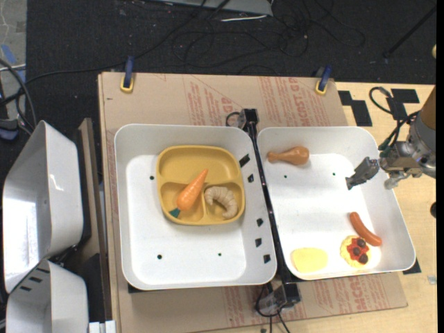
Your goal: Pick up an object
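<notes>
**Gripper poised at the right bin's edge**

While the gripper (378, 172) hangs over the right bin (316, 207), its fingers look spread with nothing between them, though the view is small; the sausage (365, 229) lies just below it, the drumstick (290, 156) well apart, so the sausage seems the likelier pick.

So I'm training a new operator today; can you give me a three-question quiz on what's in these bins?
1. True or false: the carrot lies in the yellow plate.
2. Which bin holds the drumstick: A left, B right?
3. Fill in: the sausage lies just above the small ____.

Key: 1 true; 2 B; 3 pizza.
</notes>
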Controlling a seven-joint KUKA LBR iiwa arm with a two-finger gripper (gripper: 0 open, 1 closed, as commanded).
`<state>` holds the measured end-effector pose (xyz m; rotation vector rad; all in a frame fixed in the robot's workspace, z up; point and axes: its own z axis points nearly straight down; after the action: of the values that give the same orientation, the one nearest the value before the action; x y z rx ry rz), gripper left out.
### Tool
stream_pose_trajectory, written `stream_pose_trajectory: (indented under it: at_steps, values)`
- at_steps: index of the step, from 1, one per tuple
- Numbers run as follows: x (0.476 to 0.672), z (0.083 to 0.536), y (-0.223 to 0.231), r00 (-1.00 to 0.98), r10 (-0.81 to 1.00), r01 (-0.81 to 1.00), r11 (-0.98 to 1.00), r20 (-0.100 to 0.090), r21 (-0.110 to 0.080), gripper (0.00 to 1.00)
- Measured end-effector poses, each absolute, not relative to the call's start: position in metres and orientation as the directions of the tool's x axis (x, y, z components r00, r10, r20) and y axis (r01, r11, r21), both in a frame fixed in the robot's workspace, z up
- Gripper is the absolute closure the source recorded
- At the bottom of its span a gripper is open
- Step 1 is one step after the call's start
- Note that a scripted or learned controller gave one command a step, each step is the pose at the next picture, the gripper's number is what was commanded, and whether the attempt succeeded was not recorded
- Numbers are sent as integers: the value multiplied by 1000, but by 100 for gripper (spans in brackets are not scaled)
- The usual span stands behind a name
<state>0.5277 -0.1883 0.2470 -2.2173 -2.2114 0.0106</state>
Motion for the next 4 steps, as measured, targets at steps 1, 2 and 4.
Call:
stream_pose_trajectory:
  at_steps: [1, 2, 4]
  values:
    - [530, 253, -188, -1, 1000, 1000, 1, -1, 0, 0]
    - [533, 190, -185, 1, 1000, 1000, -1, 2, -6, 0]
    - [535, 91, -176, 1, 1000, 1000, -1, 1, -3, 0]
